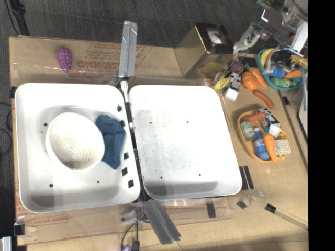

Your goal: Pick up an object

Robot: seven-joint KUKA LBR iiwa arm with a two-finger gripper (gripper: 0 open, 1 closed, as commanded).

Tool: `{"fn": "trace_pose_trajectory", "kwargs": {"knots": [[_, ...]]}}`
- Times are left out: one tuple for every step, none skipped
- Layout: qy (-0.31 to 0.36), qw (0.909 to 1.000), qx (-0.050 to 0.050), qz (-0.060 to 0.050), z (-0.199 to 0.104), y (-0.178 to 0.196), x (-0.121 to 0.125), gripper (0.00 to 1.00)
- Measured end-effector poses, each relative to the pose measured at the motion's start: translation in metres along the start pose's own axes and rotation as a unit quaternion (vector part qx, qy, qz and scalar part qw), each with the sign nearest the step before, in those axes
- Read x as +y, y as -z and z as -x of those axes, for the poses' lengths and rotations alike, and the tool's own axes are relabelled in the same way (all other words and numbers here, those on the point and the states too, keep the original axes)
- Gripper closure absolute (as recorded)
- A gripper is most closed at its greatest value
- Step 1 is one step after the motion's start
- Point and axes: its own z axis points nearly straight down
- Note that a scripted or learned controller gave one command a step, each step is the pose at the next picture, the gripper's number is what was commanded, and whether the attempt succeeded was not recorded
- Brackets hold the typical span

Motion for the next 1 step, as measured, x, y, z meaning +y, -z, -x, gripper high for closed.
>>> {"fn": "trace_pose_trajectory", "kwargs": {"knots": [[0.127,0.9918,0.000,0.000,0.0166,-0.0798,-0.0280,0.00]]}}
